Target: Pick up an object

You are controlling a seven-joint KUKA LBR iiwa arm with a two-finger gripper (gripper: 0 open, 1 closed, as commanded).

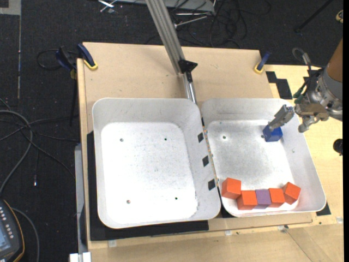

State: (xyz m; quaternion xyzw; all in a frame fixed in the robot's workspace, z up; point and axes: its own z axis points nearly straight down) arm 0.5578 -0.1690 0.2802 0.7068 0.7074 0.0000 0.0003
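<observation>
The jaws stand apart, one finger reaching left and down toward the blue block (273,132), the other hanging off to its right; the gripper (295,119) holds nothing. The block sits in the upper right of the right bin (256,157), at the tip of the left finger, so it lies left of and below the gap, not between the fingers. Along the bin's near edge, well apart, runs a row of orange blocks (248,195) with a purple block (263,197) among them. Nothing blocks the approach.
</observation>
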